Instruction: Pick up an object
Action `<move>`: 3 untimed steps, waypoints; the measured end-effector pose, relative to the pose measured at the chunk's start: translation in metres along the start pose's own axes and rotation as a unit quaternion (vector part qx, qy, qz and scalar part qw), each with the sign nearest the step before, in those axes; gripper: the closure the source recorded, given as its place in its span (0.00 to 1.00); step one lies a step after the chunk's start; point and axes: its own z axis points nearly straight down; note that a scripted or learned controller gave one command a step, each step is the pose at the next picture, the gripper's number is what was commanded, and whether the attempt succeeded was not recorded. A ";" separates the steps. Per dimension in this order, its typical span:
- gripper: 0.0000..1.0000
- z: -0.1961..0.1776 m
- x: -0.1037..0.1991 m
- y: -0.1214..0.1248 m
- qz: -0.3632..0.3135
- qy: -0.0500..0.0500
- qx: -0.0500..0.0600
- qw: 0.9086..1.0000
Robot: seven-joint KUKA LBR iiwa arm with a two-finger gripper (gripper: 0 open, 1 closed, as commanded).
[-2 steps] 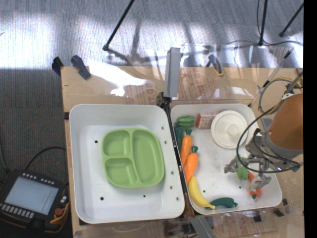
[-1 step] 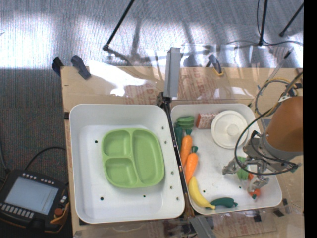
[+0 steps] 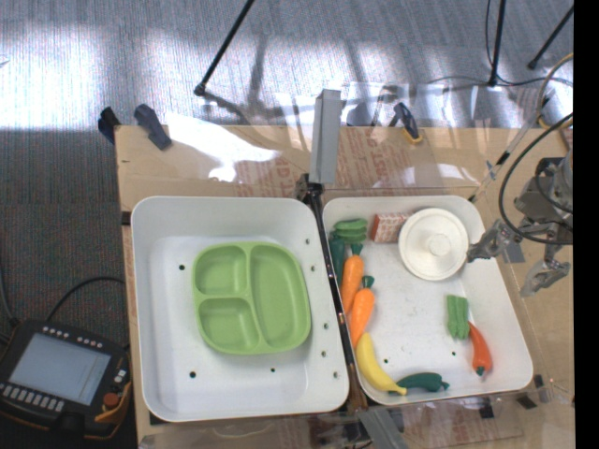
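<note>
Toys, smooth plastic carrots and banana, line the right bin's left edge, while the gripper hangs open, empty, at its right rim.

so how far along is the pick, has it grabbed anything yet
Nothing looks done yet. The two-finger gripper sits at the right bin's right edge, fingers spread, nothing between them. The toy food lies loose in that bin: two orange carrots, a yellow banana, a round white lid. The green divided plate sits in the left bin. Descending, closing and lifting all remain.
</note>
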 end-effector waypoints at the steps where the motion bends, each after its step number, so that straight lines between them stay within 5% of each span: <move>1: 0.00 0.130 0.015 0.023 -0.150 0.002 -0.011 0.989; 2: 0.00 0.183 0.010 0.012 -0.133 0.001 -0.010 0.991; 3: 1.00 0.171 0.007 0.012 -0.133 -0.001 -0.009 0.991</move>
